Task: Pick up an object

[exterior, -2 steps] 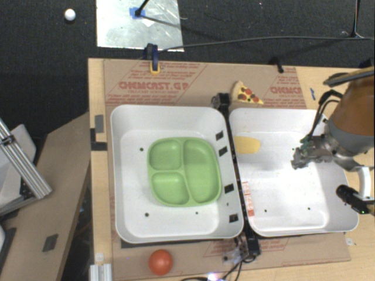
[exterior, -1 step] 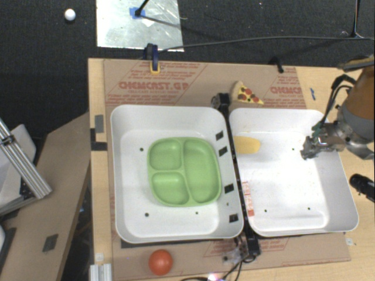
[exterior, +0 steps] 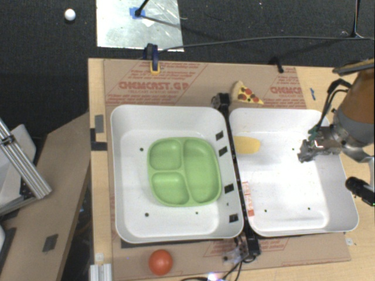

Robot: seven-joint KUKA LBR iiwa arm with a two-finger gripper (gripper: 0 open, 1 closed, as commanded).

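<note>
A: Arm position? 
B: The grey arm [exterior: 356, 113] reaches in from the right; its gripper [exterior: 307, 152] hangs over the right white bin [exterior: 328, 215], near that bin's right wall, upper half.

A: State of the fingers? 
B: Cannot tell. They read as a dark cluster, too small to separate. Nothing is visibly between them.

A: Objects in the right bin? 
B: 1 pale yellow flat piece [exterior: 246, 145], at the bin's upper left, just beside the divider. Well apart from the gripper.

A: Left bin? 
B: The left white bin [exterior: 126, 215] holds 1 green divided plate [exterior: 184, 171] with 3 compartments, lying flat near the centre.

A: Outside the bins? 
B: On the counter [exterior: 193, 78]: a toy pizza slice [exterior: 246, 93] just above the right bin's upper left corner, and a red-orange ball [exterior: 160, 261] below the left bin's front edge. A small white ball [exterior: 70, 14] lies on the dark floor at far upper left.
</note>
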